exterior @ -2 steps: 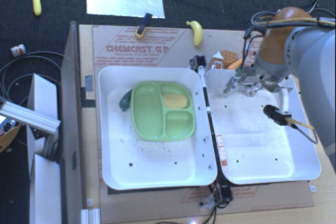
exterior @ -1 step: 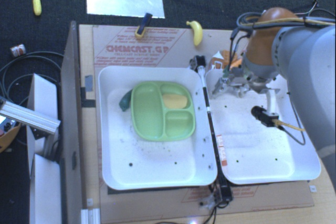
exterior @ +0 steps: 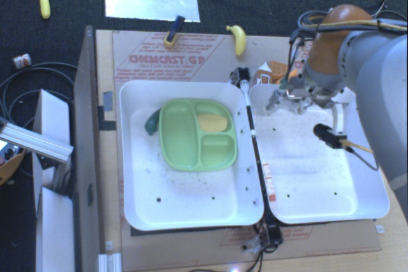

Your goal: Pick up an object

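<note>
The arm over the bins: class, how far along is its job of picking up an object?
Done: nothing looks lifted; the yellow item lies in the green tray in the left bin, a dark green object beside the tray. In hand: the gripper hangs over the right bin, far from them. Left: reaching and grasping.

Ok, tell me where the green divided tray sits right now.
The green divided tray lies flat in the left bin, toward its upper middle, with a yellow object in its upper-right compartment and a dark green item against its left edge.
</note>
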You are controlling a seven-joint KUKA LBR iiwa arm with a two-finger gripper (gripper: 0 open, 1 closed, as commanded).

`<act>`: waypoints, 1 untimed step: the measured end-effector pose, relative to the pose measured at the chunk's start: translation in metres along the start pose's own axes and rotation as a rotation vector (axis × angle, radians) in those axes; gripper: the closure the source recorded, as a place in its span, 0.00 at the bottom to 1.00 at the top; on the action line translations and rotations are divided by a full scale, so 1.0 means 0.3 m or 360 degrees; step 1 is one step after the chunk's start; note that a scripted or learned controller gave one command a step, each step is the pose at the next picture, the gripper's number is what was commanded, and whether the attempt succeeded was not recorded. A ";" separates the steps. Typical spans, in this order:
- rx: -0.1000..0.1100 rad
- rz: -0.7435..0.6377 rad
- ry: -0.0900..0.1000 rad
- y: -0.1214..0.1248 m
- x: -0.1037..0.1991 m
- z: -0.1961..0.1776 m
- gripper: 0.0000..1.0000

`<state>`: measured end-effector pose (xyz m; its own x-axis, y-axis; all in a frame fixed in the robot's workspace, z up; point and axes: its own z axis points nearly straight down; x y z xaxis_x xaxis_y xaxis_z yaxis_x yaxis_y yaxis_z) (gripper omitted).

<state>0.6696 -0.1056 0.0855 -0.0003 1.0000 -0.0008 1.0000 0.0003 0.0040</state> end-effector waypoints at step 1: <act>0.0004 -0.0006 0.0000 -0.022 0.032 0.003 0.00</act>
<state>0.6631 -0.0961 0.0845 -0.0043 1.0000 -0.0006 1.0000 0.0043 0.0017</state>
